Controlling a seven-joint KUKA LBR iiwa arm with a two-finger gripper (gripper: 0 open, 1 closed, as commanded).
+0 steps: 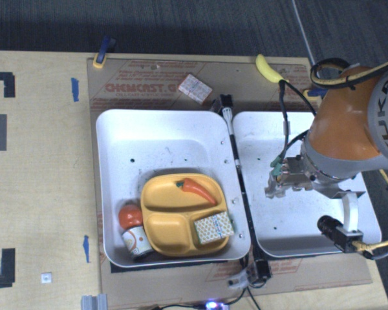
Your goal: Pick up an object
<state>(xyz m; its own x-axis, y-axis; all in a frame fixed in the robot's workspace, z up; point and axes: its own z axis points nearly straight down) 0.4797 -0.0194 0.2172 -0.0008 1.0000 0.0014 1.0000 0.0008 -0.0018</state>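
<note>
A yellow tray [181,221] lies in the left bin [116,141], toward its near side. An orange carrot [195,188] rests in the tray's upper compartment and a patterned packet [213,228] in its lower right one. A red-capped jar [133,228] lies just beside the tray's left edge.

The gripper [278,181] hangs over the right bin [265,134]; its fingers are small and blurred, so I cannot tell their state. The arm [349,128] is cut off at the right.

Both bins sit on cardboard [149,82] on a pale wooden desk [39,173]; a yellow banana-like thing [268,68] lies behind.
</note>
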